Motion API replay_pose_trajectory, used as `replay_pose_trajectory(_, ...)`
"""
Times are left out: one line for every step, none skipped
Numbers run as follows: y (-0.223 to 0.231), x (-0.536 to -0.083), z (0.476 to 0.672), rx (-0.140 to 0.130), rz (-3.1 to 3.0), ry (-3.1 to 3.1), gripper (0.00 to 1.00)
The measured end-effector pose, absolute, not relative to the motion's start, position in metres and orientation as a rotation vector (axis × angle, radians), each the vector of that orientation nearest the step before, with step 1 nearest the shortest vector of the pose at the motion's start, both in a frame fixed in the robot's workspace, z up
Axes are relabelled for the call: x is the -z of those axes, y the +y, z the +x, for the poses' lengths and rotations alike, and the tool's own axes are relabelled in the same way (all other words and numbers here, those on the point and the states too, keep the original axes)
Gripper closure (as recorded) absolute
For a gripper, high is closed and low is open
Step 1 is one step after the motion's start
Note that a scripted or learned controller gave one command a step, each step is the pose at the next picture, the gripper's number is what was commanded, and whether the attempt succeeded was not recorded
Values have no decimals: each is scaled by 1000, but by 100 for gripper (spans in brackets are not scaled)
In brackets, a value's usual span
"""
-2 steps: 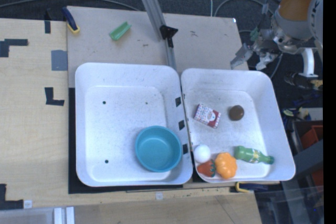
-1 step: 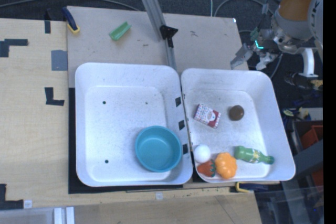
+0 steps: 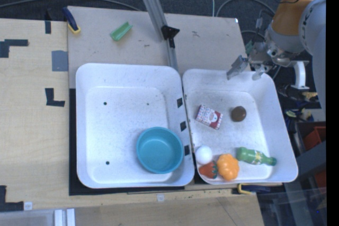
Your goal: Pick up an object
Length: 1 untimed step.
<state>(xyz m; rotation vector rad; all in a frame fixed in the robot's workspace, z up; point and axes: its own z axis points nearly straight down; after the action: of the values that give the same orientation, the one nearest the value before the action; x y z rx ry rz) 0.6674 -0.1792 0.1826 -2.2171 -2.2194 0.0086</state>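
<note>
The right bin [image 3: 270, 98] holds a red carton [image 3: 208, 116], a brown ball [image 3: 238, 113], a green bottle [image 3: 255, 156], an orange pepper [image 3: 228, 166], a white ball [image 3: 204, 154] and a small red item [image 3: 208, 170]. My gripper [image 3: 243, 74] hangs over that bin's far rim, up and right of the brown ball. It is open, with nothing between its fingers. The arm's orange band [image 3: 296, 2] is at the top right.
A blue bowl [image 3: 159, 149] sits in the left bin [image 3: 106, 114] near its front right corner. A slanted metal pole [image 3: 153, 2] meets the bench behind the bins. A green piece [image 3: 121, 31] and a blue-yellow clamp [image 3: 70, 20] lie on the board behind.
</note>
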Motion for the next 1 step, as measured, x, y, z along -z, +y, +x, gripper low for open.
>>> replay_pose_trajectory(-184,-126,657,-9,-2217,-2219,0)
